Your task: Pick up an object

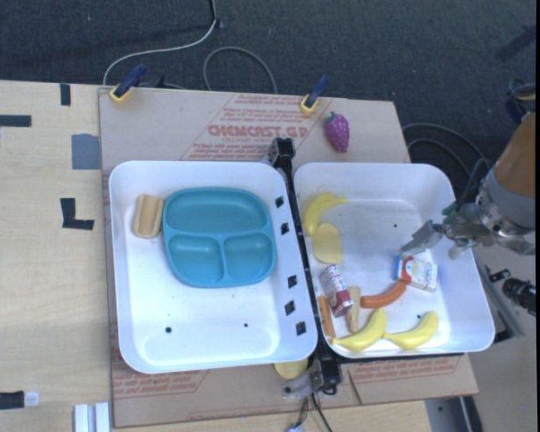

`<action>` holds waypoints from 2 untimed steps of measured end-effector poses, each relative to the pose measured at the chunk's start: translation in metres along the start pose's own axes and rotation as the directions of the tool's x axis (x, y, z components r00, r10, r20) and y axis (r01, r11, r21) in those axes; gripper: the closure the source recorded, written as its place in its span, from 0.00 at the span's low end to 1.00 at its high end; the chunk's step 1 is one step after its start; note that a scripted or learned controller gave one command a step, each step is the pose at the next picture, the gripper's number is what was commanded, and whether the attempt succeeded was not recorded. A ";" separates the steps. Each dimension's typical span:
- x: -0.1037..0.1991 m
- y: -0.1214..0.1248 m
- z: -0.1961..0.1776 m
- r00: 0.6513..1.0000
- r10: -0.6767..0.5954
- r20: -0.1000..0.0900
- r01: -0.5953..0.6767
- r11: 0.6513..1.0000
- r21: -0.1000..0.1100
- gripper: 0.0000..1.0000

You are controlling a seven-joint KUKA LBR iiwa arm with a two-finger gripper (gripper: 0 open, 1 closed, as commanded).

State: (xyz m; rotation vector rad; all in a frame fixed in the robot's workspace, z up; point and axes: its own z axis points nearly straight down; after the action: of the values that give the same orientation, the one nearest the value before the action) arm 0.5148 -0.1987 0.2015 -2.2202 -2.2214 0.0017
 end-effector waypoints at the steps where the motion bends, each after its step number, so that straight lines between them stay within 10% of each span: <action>1: 0.000 0.005 0.089 1.000 -0.001 -0.002 0.001 1.000 0.006 0.00; 2: 0.043 0.046 0.111 1.000 0.000 0.014 0.000 1.000 -0.016 0.00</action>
State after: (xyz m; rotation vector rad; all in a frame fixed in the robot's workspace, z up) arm 0.5607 -0.1556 0.0904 -2.2351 -2.2364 -0.0004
